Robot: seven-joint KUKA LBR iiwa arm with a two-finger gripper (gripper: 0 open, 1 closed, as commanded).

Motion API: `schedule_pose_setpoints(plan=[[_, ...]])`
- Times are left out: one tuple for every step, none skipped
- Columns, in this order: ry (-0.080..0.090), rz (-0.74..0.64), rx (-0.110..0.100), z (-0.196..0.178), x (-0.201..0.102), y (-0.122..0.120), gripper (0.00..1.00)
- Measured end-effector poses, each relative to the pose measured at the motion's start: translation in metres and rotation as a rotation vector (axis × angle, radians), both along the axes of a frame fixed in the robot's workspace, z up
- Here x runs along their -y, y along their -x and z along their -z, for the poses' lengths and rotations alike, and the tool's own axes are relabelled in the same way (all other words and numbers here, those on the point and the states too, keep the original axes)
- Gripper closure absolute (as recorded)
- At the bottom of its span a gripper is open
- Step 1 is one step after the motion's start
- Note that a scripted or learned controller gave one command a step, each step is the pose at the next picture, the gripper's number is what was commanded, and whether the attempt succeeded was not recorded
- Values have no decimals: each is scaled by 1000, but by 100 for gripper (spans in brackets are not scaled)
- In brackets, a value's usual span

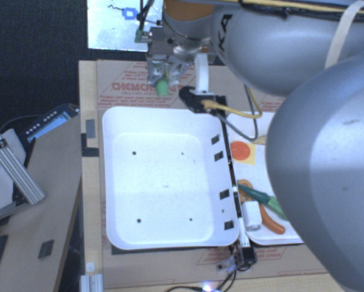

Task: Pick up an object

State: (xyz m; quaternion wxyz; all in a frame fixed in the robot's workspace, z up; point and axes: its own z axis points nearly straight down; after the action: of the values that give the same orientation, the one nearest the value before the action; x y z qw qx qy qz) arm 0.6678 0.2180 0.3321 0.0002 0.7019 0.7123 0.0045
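The grey arm (pixel 310 102) is the largest thing; it fills the right side and the upper right of the frame, and a yellow cable (pixel 261 3) runs along its top. An orange band (pixel 191 3) shows at the top centre, just above the wrist.

Next is the left bin (pixel 112 181), a shallow white tray in the middle of the frame. Its floor shows only some small dark dots. The right bin (pixel 261 236) lies just beside it, and the arm covers most of it. Both bins rest on a brown cardboard sheet (pixel 124 84) with red print, which lies on the table (pixel 54 181).

In the visible part of the right bin there is an orange round piece (pixel 242 152) near the divider, in the centre right of the frame. Below it lie an orange sausage-like thing (pixel 272 218) and a green stick (pixel 261 195) that crosses it. A small white block (pixel 251 215) sits just beside them, near the lower edge of the bin.

The hand (pixel 164 78) hangs at the top centre of the frame, above the far rim of the left bin and over the cardboard. It is closed on a small green object (pixel 162 87), which sits between the fingertips, lifted clear of both bins.
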Motion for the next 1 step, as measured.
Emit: schedule_pose_setpoints(plan=[[-2, 5, 10, -152, -18, 36, 100]])
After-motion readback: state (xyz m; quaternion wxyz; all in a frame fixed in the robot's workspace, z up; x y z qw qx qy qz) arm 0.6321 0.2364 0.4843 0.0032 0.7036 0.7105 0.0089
